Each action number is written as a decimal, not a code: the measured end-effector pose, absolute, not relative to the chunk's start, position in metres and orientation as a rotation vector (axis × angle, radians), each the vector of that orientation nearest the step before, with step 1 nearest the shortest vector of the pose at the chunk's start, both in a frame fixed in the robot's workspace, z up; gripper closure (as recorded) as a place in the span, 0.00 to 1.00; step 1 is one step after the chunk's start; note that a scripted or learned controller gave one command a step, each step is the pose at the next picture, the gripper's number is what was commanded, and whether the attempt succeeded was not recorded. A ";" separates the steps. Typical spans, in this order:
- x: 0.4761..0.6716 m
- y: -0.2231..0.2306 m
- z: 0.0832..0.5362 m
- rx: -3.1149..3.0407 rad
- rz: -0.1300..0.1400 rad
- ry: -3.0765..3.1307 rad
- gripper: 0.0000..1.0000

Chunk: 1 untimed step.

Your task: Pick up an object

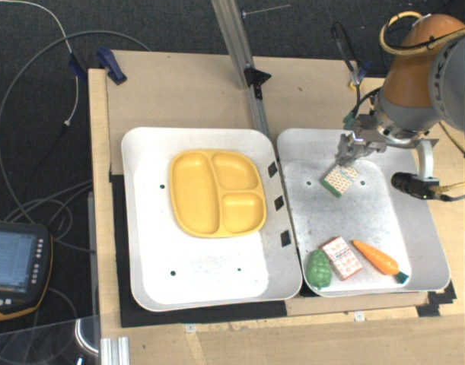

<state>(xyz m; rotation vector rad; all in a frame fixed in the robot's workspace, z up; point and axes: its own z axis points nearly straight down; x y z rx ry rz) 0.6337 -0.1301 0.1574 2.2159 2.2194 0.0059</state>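
My gripper (349, 152) reaches down into the right bin (415, 226) near its far side, below the orange band of the arm. A small white packet with a dotted pattern and a green edge (341, 179) lies tilted right under the gripper tip, touching or almost touching it. At the bin's near edge sit a green bumpy vegetable (319, 269), a small red and white box (343, 257) and an orange carrot (377, 258), all well away from the gripper.
The left bin (148, 226) holds a yellow divided plate (217, 192). A slanted metal pole (236, 36) rises behind the bins. Black clips (278, 202) sit on the seam between them. A pendant screen (15, 268) and cables lie off the bench at left.
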 end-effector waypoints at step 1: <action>0.635 -0.129 0.223 2.214 0.008 2.218 1.00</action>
